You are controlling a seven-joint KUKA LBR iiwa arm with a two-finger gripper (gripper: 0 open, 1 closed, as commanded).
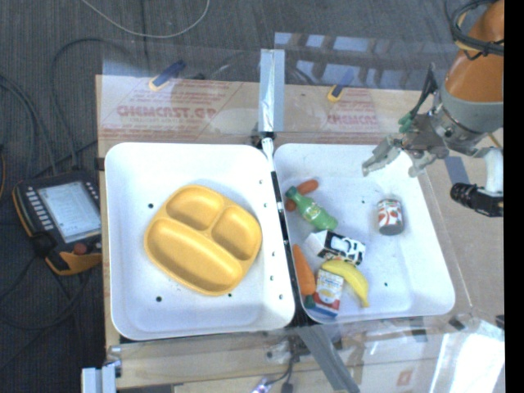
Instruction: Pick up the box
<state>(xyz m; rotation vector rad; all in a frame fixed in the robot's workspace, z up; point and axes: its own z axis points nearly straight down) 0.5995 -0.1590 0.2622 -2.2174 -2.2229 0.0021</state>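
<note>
A small white box (328, 290) with red and orange print lies at the front edge of the right bin (426, 293). It is wedged between a banana (350, 278) and a carrot (303, 271). My gripper (399, 163) hangs over the far right part of that bin, well behind the box and to its right. Its two grey fingers (376, 161) are spread apart, open, with nothing between them.
The right bin also holds a green bottle (312, 210), a small orange piece (307, 187), a black-and-white packet (342, 246) and a red-and-white can (390, 215). A yellow divided tray (203, 237) lies in the left bin (131, 301). The orange-banded arm (479, 64) comes in from the upper right.
</note>
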